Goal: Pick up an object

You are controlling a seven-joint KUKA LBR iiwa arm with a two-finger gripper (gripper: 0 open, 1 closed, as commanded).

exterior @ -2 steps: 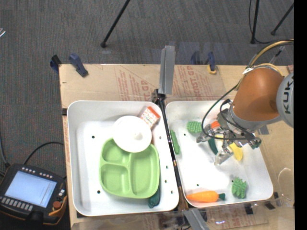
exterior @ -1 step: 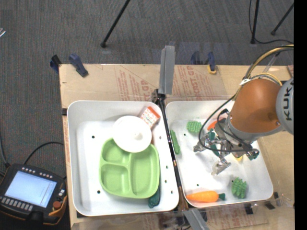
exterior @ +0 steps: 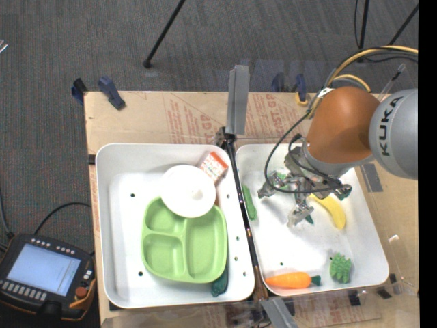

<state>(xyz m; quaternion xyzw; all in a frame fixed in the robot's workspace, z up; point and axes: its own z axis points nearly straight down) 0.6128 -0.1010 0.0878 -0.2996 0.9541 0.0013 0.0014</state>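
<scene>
My gripper [exterior: 301, 205] hangs low over the middle of the right bin [exterior: 273, 157], under the orange wrist band. A yellow banana [exterior: 332, 211] lies just to its right, partly under the gripper's metal parts. A small dark green piece [exterior: 308, 216] shows right beside the gripper tip; I cannot tell whether it is held. A slim green pickle [exterior: 250, 202] rests along the bin's left wall. Near the front lie an orange carrot [exterior: 291, 279] and a green broccoli-like toy [exterior: 340, 268].
The left bin [exterior: 113, 183] holds a light green divided tray [exterior: 184, 244], a white round plate [exterior: 189, 190] overlapping its top, a red and white box [exterior: 214, 165] and a dark green item [exterior: 218, 288] at the front. A grey post [exterior: 237, 104] stands behind the bins.
</scene>
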